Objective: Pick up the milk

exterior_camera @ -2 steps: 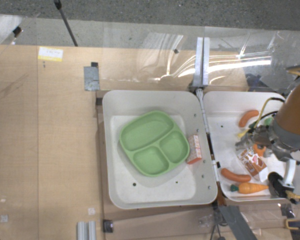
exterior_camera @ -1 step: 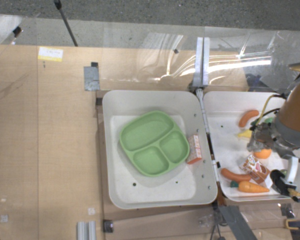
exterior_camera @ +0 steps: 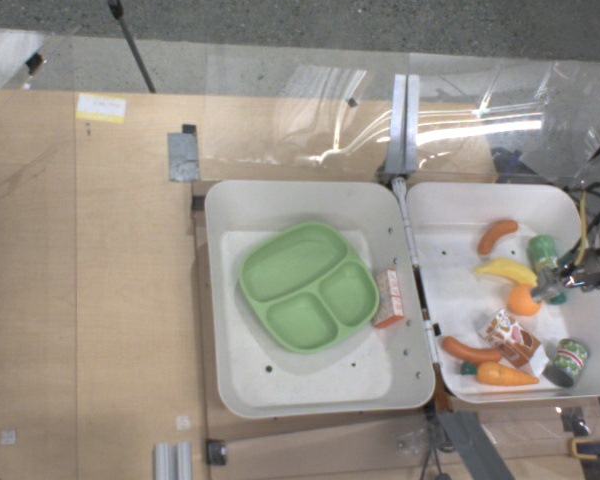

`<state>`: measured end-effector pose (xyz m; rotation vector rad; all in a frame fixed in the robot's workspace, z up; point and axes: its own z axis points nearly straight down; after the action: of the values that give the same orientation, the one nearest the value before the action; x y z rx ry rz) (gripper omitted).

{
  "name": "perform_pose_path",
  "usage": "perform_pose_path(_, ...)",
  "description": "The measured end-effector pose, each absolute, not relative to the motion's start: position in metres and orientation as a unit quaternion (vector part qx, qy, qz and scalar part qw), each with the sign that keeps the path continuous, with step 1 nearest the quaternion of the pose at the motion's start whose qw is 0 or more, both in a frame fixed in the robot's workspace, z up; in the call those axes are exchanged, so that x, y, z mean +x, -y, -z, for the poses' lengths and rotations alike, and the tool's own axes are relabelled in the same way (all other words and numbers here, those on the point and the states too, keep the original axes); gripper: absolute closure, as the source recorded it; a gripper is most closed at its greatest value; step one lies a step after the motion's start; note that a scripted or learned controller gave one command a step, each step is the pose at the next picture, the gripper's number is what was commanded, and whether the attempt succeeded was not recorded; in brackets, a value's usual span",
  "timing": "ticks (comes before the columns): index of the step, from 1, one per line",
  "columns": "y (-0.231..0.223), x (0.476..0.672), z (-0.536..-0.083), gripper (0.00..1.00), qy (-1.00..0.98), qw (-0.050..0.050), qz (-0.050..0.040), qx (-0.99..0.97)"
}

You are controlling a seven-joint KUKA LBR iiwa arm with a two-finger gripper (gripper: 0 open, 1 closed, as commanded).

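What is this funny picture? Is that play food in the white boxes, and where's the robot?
A camera above a wooden bench looks down on two white bins. The left bin has a green divided plate with a small carton beside it, probably the milk the robot should pick up. The right bin holds toy food: a sausage, banana, orange, carrot and a can. The robot's gripper reaches in from the right, over the toys.

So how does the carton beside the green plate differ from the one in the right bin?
The carton by the plate is pale with red trim and lies in the left bin, against the green plate. The other carton is brown and white and sits in the right bin among toy food. Both are small cartons.
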<state>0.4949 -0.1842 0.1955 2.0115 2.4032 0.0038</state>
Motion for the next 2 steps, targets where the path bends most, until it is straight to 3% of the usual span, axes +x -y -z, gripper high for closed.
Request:
perform_pose_path(1, 0.184, 0.495, -0.195, 0.0, -0.767, 0.004, -0.0014, 0.642)
perform_pose_path(2, 0.151, 0.477, -0.091, 0.0, -0.774, 0.002, -0.0009, 0.633)
